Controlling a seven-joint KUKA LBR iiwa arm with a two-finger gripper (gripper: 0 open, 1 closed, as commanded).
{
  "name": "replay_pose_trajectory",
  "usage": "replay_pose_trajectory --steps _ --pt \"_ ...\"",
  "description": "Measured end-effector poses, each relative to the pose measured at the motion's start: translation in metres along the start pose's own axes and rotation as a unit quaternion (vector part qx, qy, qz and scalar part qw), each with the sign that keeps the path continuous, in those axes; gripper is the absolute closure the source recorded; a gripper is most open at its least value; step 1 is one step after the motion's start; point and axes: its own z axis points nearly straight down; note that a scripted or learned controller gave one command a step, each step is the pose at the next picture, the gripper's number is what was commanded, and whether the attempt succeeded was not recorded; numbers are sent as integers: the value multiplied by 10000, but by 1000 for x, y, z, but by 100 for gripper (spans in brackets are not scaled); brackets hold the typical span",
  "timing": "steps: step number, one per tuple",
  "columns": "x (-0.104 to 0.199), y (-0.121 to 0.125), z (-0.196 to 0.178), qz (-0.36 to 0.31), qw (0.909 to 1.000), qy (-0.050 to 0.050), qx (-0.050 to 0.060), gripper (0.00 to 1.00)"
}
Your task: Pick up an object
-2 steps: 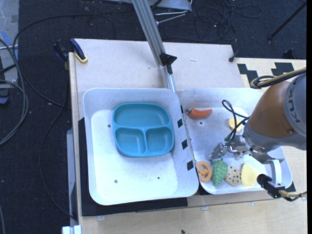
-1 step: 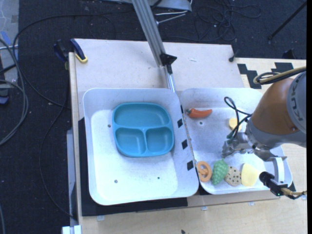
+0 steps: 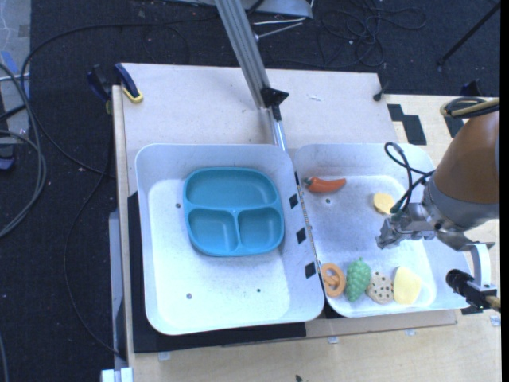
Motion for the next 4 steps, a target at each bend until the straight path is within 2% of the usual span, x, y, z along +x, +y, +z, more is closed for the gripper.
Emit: replay_pose_trajectory --steps 1,2,4 --pt "-7 -1 -60 -20 10000 -4 -9 100" --pt "-7 0 -64 -20 10000 3 6 100" --pt "94 -3 -66 -47 10000 14 16 100"
